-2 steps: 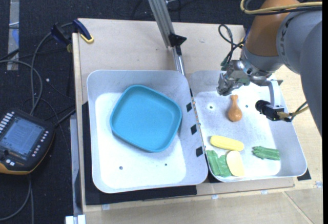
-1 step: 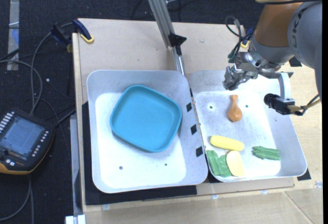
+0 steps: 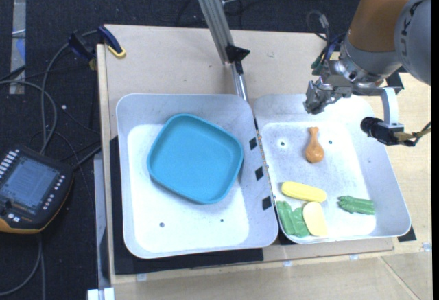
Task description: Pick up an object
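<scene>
gripper above the right bin's upper edge, nothing seen in it

the gripper (image 3: 317, 101) hangs in the upper right of the frame, over the far rim of the right bin (image 3: 384, 175); how far its fingers stand apart cannot be told, and no object shows between them. the orange drumstick-shaped piece (image 3: 314, 146) lies just below it in the frame, apart from it. lower down lie a yellow piece (image 3: 304, 191), a pale yellow piece (image 3: 315, 219) and two green pieces (image 3: 292, 219) (image 3: 356, 205). a blue plate (image 3: 196, 157) sits in the left bin (image 3: 137, 223)
</scene>
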{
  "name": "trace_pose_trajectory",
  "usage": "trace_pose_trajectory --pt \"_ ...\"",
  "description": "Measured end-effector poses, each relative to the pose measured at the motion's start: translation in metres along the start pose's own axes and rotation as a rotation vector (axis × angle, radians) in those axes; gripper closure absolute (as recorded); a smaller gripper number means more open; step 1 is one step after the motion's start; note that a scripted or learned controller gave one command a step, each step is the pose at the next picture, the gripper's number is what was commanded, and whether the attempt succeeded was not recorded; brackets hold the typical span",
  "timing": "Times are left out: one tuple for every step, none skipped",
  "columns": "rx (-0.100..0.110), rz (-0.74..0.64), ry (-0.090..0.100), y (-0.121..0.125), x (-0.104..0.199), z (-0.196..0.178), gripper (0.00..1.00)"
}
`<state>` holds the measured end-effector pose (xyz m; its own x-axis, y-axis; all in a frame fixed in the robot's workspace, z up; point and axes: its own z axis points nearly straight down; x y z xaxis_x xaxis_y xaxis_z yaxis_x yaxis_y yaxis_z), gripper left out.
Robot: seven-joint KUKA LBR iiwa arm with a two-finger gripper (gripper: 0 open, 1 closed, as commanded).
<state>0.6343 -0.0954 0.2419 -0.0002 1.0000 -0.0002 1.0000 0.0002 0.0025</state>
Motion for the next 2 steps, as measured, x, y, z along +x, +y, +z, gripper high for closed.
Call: trace_pose_trajectory --pt "0.003 -0.003 0.001 -0.013 0.041 0.004 1.00" --pt "0.002 -0.005 0.001 -0.032 0.097 -0.002 1.00"
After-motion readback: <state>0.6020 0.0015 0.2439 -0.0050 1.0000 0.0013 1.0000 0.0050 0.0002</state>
